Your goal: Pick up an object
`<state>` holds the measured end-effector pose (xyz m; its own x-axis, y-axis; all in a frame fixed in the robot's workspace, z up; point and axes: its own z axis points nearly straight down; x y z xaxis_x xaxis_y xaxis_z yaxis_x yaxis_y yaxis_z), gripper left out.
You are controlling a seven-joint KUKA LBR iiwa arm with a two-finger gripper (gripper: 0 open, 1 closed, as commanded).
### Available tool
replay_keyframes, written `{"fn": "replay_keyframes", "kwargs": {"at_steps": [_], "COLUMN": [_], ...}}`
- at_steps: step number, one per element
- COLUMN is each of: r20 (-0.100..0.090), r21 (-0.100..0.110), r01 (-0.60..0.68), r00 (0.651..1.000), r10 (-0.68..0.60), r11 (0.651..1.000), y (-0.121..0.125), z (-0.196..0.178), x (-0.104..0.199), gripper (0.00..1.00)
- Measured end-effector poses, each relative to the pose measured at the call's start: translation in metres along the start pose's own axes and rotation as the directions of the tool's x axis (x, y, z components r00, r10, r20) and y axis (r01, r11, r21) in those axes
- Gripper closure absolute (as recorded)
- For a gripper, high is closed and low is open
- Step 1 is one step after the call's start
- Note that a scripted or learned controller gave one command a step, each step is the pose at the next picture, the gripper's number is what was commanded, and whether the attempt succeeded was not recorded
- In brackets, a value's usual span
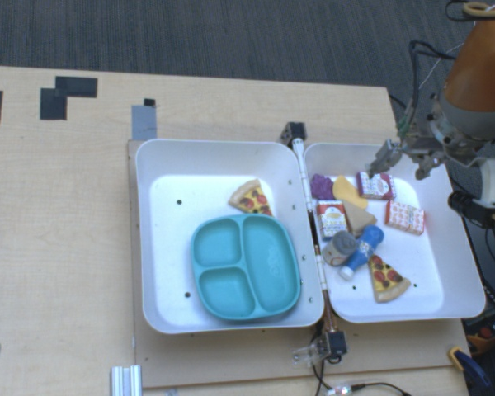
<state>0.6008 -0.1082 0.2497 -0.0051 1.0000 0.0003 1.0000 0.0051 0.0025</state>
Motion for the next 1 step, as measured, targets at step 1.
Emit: {"fn": "replay_keyframes", "kwargs": {"at_steps": [1], "r20": [-0.001], "r21": [0.001], "r01": [-0.002], "r00": [1.000], "r10": [0.002], "r11": [1.000], "y": [0.0086], "z": [0.1425], "x": [0.0106], "gripper": [0.00]}}
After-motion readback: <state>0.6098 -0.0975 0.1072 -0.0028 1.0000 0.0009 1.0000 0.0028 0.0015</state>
